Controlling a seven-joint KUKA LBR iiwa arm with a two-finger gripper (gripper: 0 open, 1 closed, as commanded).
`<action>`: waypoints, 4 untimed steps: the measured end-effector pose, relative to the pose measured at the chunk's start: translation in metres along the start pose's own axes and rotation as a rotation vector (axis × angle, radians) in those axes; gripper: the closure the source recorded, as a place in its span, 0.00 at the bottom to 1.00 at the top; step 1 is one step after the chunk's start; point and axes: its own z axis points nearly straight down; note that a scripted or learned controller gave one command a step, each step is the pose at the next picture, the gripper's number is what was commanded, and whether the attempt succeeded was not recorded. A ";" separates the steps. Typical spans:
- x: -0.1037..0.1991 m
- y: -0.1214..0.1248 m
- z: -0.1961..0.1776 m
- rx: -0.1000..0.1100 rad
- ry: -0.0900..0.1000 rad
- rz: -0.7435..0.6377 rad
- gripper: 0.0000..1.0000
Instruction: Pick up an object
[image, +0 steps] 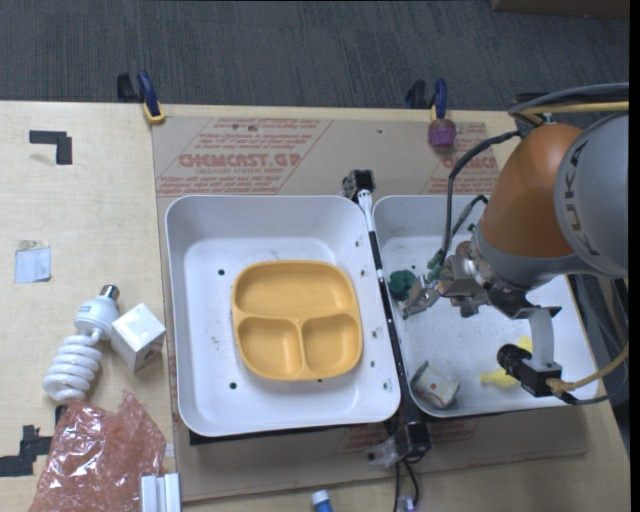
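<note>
In the right bin my claw hangs low near the left wall, reaching in from under my grey wrist and orange band. I cannot tell how the claw stands, because its tip is small and tangled with cables and metal parts. Just beside the tip lies a small dark green object, half hidden and too blurred to name; whether the claw touches it I cannot make out. Nearer the front edge of the same bin sits a small grey and white object, tilted, with its shape unclear. A bit of yellow shows past a black fitting on my arm, mostly covered. My arm hides much of this bin's floor.

The left bin carries a yellow divided tray lying flat in its middle. Out on the surface to the left are a spiral light bulb, a white cube touching it, and a crumpled pinkish wrapper cut off at the bottom edge.
</note>
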 end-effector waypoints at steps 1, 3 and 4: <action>-0.062 -0.017 0.054 0.002 0.001 0.003 0.00; -0.071 0.015 0.090 0.000 -0.001 0.000 1.00; -0.071 0.015 0.090 0.000 -0.001 0.000 0.00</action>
